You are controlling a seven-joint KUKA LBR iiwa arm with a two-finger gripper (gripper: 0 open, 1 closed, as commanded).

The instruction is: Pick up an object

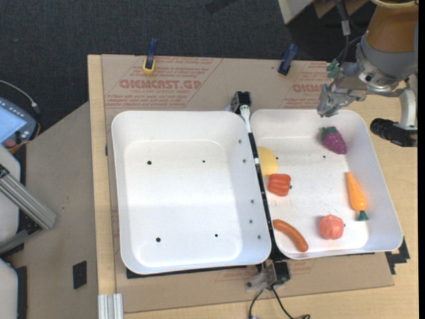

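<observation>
The tool (330, 106) hangs over the right bin's (382, 191) far edge; how far open, I can't tell. Just nearside lies the purple grape bunch (334, 140), likely light, stiff, knobbly: pinch across its middle.

Dark grey carpet floor (80, 18) spreads behind and left of the jaws; a pale wooden bench (66, 178) carries a printed cardboard sheet (199, 78) held by clamps (150, 57).

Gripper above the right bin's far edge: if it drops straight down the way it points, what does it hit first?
Most likely the far rim of the right bin. The gripper hangs just beyond the purple grapes, so it would probably miss them, though depth is hard to judge from this slant.
</observation>
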